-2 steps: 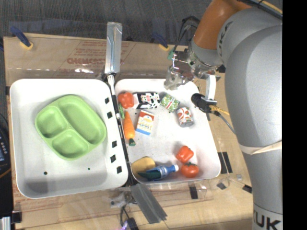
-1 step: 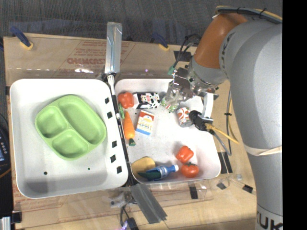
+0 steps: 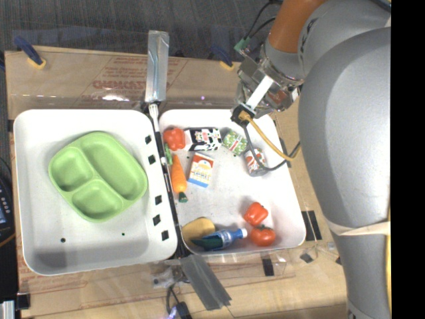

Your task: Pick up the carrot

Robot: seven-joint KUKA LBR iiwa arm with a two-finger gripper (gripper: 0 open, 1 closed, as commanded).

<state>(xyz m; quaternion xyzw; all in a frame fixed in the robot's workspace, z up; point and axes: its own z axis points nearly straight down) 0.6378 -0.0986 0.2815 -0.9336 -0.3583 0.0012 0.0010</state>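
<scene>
Left bin (image 3: 40, 244) holds a green divided plate (image 3: 97, 175). Right bin (image 3: 292, 205): carrot (image 3: 178, 177) lies along the left wall, just below a red pepper (image 3: 174, 138), beside a small carton (image 3: 202, 170). Gripper (image 3: 243, 114) hangs over the bin's top right edge, holding nothing; fingers open or closed, can't tell

Two shallow white plastic bins (image 3: 26, 178) sit side by side. One light green three-compartment plate (image 3: 97, 175). One orange carrot (image 3: 178, 177). Three red-orange toy vegetables (image 3: 255, 213). One small white-and-orange carton (image 3: 201, 170). One blue-capped bottle (image 3: 222, 237). One yellow sponge-like piece (image 3: 198, 228).
</scene>
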